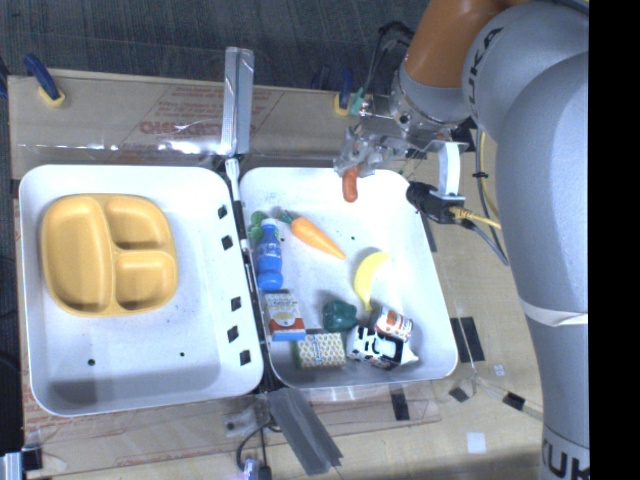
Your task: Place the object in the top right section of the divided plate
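In the camera view, the gripper (352,168) hangs over the upper edge of the right bin (425,268), right of frame centre, with a small orange-red sausage-shaped object (349,185) hanging upright from between its fingertips; the fingers look closed on its top end, so the pick seems to have succeeded. The object is lifted clear of the bin floor. Below it in the same bin lie a carrot (317,236), a blue bottle (269,257), a yellow banana-like piece (368,274), a small carton (285,317), a teal item (340,315), a patterned packet (322,349) and a black-and-white toy (380,343). The yellow divided plate (108,251) sits in the left bin (130,368), at the left of the frame, with all its sections bare. Judging by this, grasp and lift are done; what is left is the carry leftward across the divider between bins, lining up over the plate's top right section (140,224), and letting go there.
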Tool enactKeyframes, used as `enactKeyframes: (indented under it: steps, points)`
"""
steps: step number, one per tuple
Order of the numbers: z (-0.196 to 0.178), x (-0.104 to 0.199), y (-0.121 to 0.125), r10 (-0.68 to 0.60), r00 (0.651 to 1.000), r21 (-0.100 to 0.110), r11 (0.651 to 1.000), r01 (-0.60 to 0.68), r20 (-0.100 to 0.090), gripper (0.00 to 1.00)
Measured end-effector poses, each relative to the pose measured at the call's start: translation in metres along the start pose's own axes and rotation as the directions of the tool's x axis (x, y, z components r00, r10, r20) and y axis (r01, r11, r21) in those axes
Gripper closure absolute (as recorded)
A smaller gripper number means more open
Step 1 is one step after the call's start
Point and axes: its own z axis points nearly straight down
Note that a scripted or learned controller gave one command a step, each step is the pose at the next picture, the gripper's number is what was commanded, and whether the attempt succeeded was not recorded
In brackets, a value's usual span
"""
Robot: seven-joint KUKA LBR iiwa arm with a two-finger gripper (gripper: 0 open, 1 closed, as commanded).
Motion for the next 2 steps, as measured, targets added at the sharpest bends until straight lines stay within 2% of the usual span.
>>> enactKeyframes:
  steps: [1, 2]
  points:
    - [-0.002, -0.002, 0.0, 0.297, 0.955, -0.003, 0.955, -0.297, -0.001, 1.0]
    - [0.059, 0.097, -0.012, 0.237, 0.972, 0.001, 0.972, -0.237, 0.001, 1.0]
